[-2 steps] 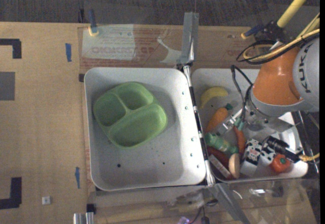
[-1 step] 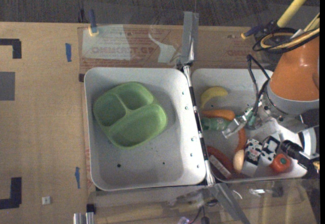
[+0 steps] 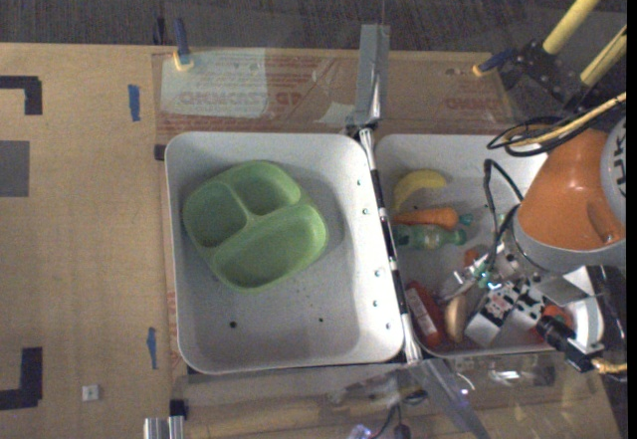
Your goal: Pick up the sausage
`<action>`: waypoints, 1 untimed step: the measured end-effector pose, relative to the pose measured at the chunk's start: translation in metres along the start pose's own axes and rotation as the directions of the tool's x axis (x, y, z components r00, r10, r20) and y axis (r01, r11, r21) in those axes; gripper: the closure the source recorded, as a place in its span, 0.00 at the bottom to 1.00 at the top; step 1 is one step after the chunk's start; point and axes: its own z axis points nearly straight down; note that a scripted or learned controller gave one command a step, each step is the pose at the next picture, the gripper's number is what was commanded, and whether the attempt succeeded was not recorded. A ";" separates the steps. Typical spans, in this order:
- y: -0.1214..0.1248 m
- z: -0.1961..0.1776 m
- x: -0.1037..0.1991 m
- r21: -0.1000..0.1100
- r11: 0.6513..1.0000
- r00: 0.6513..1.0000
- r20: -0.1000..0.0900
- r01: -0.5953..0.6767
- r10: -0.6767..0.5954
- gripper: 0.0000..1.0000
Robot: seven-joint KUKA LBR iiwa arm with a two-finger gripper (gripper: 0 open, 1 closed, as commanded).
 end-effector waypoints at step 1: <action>0.003 -0.015 0.021 0.005 0.979 0.979 -0.001 -0.205 0.205 0.00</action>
